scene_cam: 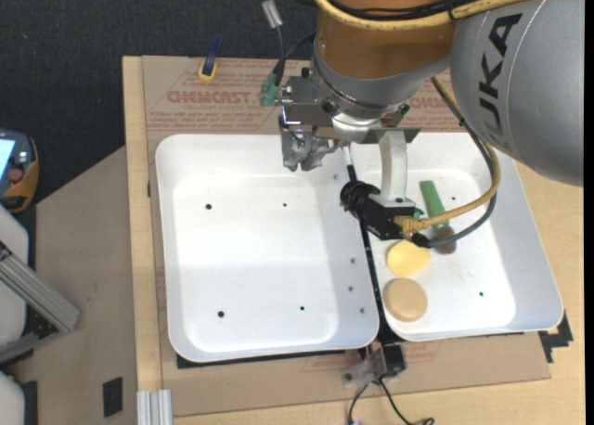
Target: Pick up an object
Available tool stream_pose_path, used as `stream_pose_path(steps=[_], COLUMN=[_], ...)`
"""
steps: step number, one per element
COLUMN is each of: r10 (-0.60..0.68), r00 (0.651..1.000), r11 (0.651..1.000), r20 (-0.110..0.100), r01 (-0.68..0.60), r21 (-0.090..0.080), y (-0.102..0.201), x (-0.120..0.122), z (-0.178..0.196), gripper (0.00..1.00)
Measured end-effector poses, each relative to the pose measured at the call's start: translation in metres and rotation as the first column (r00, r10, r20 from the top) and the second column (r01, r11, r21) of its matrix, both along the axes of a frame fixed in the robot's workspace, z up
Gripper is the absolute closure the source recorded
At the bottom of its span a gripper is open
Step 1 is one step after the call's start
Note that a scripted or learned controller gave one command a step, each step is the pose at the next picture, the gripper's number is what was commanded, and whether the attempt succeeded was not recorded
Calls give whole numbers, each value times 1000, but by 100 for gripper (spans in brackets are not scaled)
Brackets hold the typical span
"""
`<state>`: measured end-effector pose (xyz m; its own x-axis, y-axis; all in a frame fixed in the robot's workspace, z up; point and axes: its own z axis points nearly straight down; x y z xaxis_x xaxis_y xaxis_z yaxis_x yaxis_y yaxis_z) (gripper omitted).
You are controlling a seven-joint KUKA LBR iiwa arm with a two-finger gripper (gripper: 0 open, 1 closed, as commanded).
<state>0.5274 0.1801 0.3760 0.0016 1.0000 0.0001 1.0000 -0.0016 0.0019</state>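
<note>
The right bin (520,265) holds a green stick (432,199), a pale yellow round piece (407,258), a tan disc (406,301) and a small dark brown item (445,243). My gripper (301,152) hangs over the back right corner of the left bin (186,256), left of the divider and apart from all of these objects. Nothing shows in its grasp. The arm's big orange and grey wrist covers the back of the right bin.
A black fitting with a yellow-tipped cable (373,212) hangs from the arm over the divider, close to the yellow piece. A small blue and yellow clip (209,65) lies on the cardboard behind the left bin. Cables trail at the front edge (376,367).
</note>
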Motion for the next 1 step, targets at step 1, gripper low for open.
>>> stream_pose_path(steps=[1], r10=[5], r00=[1000], r11=[1000], r20=[-8], r01=[-5], r21=[-1], y=[12], x=[-51], z=[-17], gripper=[100])
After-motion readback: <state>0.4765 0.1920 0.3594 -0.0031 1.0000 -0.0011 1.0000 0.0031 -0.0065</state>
